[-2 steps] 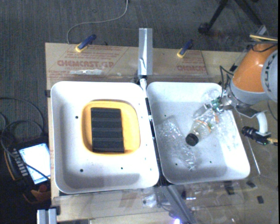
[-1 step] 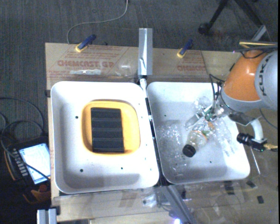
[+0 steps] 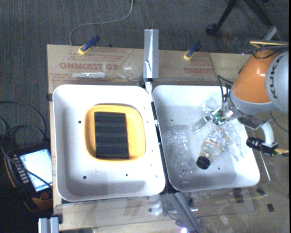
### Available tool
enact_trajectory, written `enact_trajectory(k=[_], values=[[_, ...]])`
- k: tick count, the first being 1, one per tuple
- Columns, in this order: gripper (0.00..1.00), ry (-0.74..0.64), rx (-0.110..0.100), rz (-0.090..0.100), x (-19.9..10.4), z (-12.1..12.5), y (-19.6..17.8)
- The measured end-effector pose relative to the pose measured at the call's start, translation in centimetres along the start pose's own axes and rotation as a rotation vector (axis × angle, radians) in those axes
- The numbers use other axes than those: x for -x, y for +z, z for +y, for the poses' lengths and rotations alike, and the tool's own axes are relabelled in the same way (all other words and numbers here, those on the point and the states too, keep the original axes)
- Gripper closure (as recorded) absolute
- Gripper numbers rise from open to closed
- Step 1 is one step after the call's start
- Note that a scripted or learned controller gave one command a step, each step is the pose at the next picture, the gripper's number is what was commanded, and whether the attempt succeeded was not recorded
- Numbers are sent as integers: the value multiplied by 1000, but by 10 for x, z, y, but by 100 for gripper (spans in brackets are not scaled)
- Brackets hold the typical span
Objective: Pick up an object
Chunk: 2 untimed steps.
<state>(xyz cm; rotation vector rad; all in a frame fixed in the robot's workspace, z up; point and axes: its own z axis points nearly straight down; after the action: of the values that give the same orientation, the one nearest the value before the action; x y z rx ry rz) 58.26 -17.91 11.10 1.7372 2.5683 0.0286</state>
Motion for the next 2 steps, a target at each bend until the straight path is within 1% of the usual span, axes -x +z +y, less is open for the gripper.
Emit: enact_trajectory(k=[1, 2], values=[[100, -326, -32, 27, -2, 22, -86], [100, -363, -30, 30, -49, 73, -123]])
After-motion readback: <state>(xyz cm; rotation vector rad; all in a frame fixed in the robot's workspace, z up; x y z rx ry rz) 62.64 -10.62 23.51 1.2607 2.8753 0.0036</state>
